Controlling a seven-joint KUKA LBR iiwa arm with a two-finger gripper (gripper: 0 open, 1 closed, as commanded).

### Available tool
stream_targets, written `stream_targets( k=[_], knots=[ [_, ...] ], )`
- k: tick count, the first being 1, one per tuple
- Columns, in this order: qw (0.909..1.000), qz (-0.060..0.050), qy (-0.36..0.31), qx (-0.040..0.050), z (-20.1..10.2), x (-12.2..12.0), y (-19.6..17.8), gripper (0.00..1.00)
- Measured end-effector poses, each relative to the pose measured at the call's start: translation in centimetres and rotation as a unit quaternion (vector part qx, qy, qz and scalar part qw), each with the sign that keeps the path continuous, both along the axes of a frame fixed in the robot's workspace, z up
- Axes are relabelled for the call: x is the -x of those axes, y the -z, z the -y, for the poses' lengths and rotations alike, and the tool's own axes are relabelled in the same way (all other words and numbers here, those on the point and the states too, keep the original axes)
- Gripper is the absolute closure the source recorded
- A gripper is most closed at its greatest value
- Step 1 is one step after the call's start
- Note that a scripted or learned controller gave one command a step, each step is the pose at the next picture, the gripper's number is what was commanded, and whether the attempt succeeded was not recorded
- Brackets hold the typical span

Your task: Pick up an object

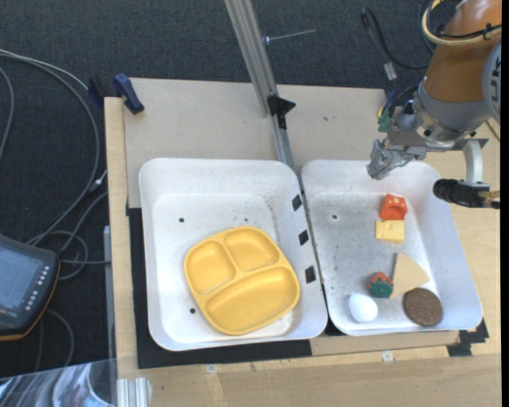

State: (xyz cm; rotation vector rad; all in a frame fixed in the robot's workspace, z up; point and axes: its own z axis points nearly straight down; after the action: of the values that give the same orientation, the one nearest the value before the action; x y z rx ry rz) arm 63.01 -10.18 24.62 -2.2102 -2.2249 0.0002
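Here we see the gripper (385, 162) hanging above the right bin (342, 238), near the orange block (393, 207); its state we cannot tell. Coming down off-centre, we may push that block against the yellow cube (390, 231) touching it

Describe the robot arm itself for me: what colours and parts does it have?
The arm is a thick, rounded grey tube with a broad orange band above the wrist. It narrows to a small grey metal gripper at the tip. Dark cables run near the wrist, where a small green part shows. A white bracket with a black cylinder sticks out beside it.
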Motion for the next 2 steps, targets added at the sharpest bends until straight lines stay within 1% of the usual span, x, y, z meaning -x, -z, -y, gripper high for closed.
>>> stream_targets(
  k=[2],
  knots=[
    [1.0,0.0,0.0,0.0002,-9.8,0.6,-0.2,1.0]
  ],
)
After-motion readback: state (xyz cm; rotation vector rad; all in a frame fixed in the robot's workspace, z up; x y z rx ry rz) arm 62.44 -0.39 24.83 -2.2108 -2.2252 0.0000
